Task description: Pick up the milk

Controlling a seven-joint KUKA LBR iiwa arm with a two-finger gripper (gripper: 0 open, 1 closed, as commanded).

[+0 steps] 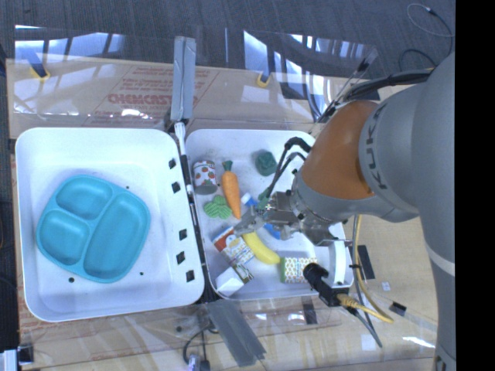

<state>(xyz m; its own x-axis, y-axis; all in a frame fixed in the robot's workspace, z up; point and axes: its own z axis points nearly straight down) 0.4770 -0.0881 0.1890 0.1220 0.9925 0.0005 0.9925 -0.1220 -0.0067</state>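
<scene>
I see the gripper (259, 219) low in the right bin (232, 141), among a carrot (231, 189) and banana (261, 248). The milk carton (234, 263) lies near the front wall. The arm hides much here.

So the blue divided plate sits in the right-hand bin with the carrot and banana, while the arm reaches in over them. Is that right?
Not quite. The camera view shows the blue divided plate alone in the left bin. The carrot and banana lie in the right bin, and the arm does reach in over them.
</scene>
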